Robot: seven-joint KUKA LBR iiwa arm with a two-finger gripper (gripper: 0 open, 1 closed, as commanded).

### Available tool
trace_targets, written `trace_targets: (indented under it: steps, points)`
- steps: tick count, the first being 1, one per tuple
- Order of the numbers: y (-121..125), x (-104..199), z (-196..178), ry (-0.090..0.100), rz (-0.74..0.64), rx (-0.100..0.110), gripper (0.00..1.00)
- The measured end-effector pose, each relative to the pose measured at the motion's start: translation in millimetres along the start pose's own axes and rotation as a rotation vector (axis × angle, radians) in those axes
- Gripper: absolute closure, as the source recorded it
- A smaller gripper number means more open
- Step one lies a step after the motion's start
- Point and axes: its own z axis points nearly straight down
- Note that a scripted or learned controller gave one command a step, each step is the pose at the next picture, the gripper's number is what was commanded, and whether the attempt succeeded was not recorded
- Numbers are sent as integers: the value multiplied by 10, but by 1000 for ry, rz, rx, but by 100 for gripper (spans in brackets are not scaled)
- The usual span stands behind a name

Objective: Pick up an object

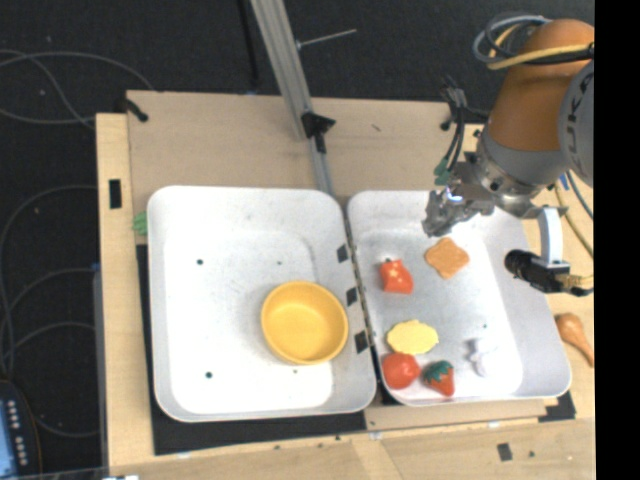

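Now | gripper (pixel 443 218) above right bin (pixel 500 368), at 11 o'clock of cracker (pixel 447 258) | claw state unclear | nothing visibly picked; grasp and lift remain

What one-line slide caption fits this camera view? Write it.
End effector poised above a tan toy in the right bin; a yellow bowl sits in the left bin.

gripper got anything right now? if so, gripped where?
Nothing visibly held. The gripper hangs over the right bin, just above and left of the orange toast-like piece, which lies on the bin floor, not between the fingers.
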Motion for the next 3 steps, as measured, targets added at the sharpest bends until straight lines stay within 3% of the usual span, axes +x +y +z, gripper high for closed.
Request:
trace_targets:
  steps: [3]
  points:
    - [103,1419,-104,2,-6,-1,100]
